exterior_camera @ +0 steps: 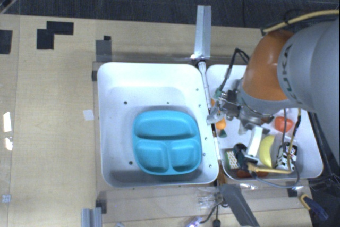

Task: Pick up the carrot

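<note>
A small orange carrot (220,125) shows at the left edge of the right bin (314,166), close to the wall between the two bins. My gripper (216,113) hangs right over it, at the end of the grey arm with the orange band (268,74) that comes in from the right. The carrot's upper part is hidden under the gripper. I cannot make out whether the carrot sits between the fingers or just below them.
A blue divided plate (167,141) lies in the left bin (117,114). In the right bin a yellow banana (265,150), a red-orange round item (283,124) and a small greenish packet (231,158) lie beneath the arm. The dividing wall (206,94) runs just left of the gripper.
</note>
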Robot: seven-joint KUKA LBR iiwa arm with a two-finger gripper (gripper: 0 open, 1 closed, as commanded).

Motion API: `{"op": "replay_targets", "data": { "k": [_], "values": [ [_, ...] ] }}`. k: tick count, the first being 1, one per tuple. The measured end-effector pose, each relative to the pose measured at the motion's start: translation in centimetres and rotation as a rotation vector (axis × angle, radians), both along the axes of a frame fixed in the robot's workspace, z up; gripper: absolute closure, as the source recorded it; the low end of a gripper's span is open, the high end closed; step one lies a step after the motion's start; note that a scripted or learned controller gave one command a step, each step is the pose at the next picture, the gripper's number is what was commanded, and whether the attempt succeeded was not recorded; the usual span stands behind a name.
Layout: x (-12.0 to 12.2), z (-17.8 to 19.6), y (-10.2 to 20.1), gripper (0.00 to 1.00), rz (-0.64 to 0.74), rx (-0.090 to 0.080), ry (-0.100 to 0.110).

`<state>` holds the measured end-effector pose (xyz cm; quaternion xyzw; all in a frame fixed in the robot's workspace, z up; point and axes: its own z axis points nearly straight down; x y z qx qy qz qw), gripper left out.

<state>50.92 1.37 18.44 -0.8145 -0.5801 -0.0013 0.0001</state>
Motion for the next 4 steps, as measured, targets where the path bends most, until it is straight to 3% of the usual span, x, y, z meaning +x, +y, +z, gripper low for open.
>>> {"op": "replay_targets", "data": {
  "k": [1,2,3,4],
  "values": [
    [0.2,1.1,0.0,1.0,0.002,0.001,-0.005],
    [8.6,0.0,-6.2,1.0,-0.484,-0.001,0.001],
    [9.4,-5.5,-10.1,1.0,-0.979,0.0,0.003],
    [12.9,-9.6,-15.9,1.0,-0.924,0.001,-0.005]
  ]
}}
